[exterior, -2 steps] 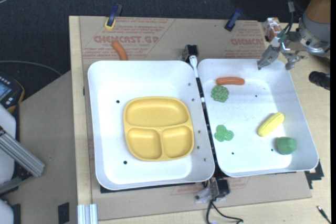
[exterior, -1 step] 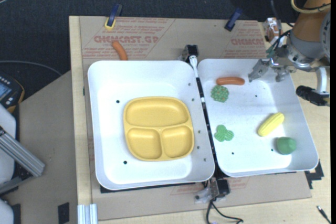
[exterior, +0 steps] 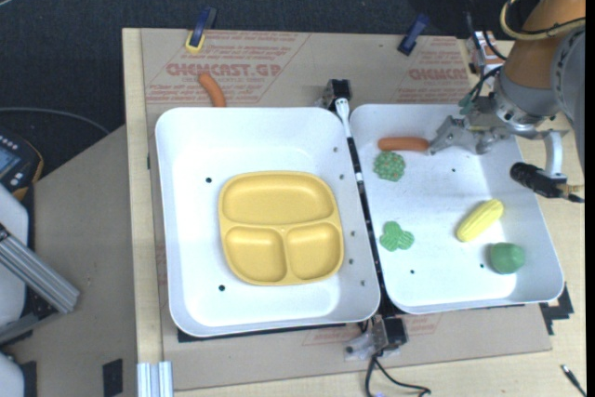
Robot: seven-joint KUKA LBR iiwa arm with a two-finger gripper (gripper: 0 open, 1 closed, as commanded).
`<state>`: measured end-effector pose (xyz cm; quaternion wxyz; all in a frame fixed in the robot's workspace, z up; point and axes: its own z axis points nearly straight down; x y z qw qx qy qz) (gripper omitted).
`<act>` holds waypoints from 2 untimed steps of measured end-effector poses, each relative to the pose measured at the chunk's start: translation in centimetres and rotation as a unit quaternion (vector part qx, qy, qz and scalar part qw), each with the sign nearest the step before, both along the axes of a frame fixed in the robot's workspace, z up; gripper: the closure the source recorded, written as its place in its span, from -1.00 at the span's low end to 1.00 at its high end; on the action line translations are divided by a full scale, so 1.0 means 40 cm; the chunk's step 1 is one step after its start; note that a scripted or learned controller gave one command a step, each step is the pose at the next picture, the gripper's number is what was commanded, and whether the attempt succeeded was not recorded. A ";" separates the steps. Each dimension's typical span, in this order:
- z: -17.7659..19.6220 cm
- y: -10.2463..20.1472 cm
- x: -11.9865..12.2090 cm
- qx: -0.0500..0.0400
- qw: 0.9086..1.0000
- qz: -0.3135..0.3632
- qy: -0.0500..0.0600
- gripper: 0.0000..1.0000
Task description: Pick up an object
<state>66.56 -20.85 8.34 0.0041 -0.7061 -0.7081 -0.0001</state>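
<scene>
Sausage (exterior: 403, 144) lies at the back of the right bin (exterior: 548, 279), with the gripper (exterior: 453, 134) low at its right end.

Whether the gripper is apart or together cannot be told; an off-centre grab could roll the sausage toward the broccoli (exterior: 390, 166) nearby.

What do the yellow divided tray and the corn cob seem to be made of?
The yellow tray looks like moulded plastic with a smooth, slightly satin finish: uniform colour and rounded compartment walls. The corn cob appears to be a plastic or rubbery toy, judging by its flat even yellow; its surface detail is too small to tell.
</scene>
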 end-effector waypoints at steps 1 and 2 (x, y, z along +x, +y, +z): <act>0.032 -0.002 0.002 -0.003 1.000 0.000 -0.003 1.00; 0.195 -0.011 0.010 -0.005 1.000 -0.001 -0.008 1.00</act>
